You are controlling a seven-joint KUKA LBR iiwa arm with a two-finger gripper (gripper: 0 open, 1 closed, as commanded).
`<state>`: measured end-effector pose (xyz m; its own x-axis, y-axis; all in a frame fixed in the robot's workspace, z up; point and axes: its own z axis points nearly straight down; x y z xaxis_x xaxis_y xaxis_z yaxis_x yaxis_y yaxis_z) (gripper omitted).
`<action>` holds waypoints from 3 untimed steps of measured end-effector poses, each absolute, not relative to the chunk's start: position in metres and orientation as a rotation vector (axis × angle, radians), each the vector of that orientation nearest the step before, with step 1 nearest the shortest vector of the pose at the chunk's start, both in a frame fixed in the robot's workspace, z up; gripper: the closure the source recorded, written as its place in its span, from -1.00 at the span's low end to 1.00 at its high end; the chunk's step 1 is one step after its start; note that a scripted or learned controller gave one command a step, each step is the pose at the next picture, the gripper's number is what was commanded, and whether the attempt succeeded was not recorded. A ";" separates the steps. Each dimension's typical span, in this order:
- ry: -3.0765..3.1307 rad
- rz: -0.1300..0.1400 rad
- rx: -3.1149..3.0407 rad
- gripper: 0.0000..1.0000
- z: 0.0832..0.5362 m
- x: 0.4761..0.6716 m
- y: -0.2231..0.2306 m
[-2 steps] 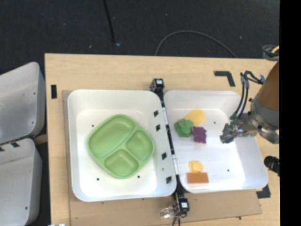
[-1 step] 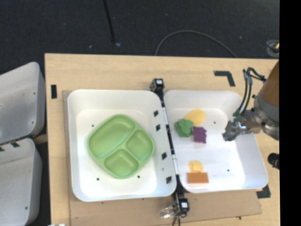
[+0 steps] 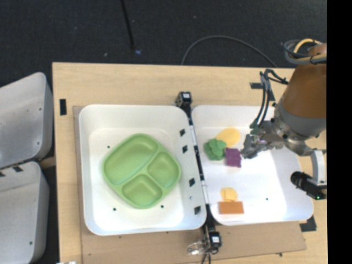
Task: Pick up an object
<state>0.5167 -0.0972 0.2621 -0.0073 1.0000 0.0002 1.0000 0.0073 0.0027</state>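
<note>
The jaws sit low in the right bin, and from this slanted view I cannot tell whether they are wide, narrow or closed on anything; the gripper (image 3: 249, 147) is a dark cluster of metal just right of the purple block (image 3: 233, 157), close enough that touching or not cannot be judged. The purple block is roughly square with no clear long axis, and lies slightly tilted against the bin's edges. Just left of it, touching or nearly so, is a lumpy green object (image 3: 215, 149), rounded and with no clear direction. Just beyond the purple block, on the far side, lies a yellow object (image 3: 229, 136), an oval whose long axis runs left to right. Well apart from these, toward the near edge of the right bin (image 3: 275, 202), a small yellow piece (image 3: 229, 193) sits just beyond an orange block (image 3: 231, 207), a flat rectangle with its long axis running left to right, parallel to the near rim. Behind the gripper the arm (image 3: 302, 100) rises to the right, its orange band broad above the grey wrist. The left bin (image 3: 91, 202) holds a green divided plate (image 3: 142, 170) with three compartments, turned at an angle. Both bins rest on a light wooden bench (image 3: 137, 78).
</note>
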 end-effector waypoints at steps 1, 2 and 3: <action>2.229 0.000 2.215 1.00 0.251 0.530 -0.042; 2.229 -0.002 2.216 1.00 0.241 0.539 0.003; 2.229 0.002 2.214 1.00 0.250 0.543 0.051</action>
